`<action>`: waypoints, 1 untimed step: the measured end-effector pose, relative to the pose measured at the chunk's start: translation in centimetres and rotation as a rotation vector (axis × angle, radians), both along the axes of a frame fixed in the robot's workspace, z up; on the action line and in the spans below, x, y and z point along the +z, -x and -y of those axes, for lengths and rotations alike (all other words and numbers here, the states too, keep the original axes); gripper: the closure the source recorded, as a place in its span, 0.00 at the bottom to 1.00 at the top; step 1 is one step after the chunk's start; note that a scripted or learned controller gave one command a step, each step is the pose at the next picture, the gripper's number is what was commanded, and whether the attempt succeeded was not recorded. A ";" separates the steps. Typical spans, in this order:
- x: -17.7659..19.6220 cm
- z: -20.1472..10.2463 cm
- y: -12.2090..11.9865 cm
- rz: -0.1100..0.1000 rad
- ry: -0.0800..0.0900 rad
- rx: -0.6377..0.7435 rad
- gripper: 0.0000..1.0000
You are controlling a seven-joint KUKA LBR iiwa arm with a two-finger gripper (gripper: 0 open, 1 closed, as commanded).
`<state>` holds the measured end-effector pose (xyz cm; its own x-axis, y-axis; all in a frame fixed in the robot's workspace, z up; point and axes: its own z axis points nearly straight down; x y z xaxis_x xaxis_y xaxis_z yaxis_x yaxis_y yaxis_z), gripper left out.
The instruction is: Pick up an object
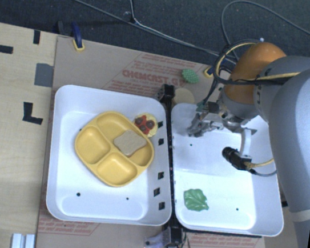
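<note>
The gripper [196, 127] hangs low over the far left part of the right bin [256, 219], close to the divider [165, 151] where the two bins meet, and from this slanted view I cannot tell how it is set or whether it grips anything; nothing is visible in it. The nearest candidate to pick is the green leaf-like piece [195, 199], lying flat on the floor of the right bin, well apart from the gripper and on the near side of it. The other candidates sit across the divider: a yellow sectioned plate [91, 143] in the left bin [55, 192], with a slice of toast [129, 142] in one compartment and a small red berry cluster [145, 124] at the plate's edge nearest the divider. The main risk, as I judge it, is a grasp on bare floor, since no object lies under the gripper where it now is. Working this near the divider, it could also catch the bin wall or the black clips along it and shift the bins. If the green piece is the target, its thin flat form may slip under the closing tips instead of lifting. A black cable fitting [236, 157] hanging beside the wrist could drag across the right bin and push that piece away.
</note>
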<state>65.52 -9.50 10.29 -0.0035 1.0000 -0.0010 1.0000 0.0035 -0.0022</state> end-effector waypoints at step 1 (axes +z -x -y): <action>4.7 0.0 0.7 0.005 -0.001 -0.002 1.00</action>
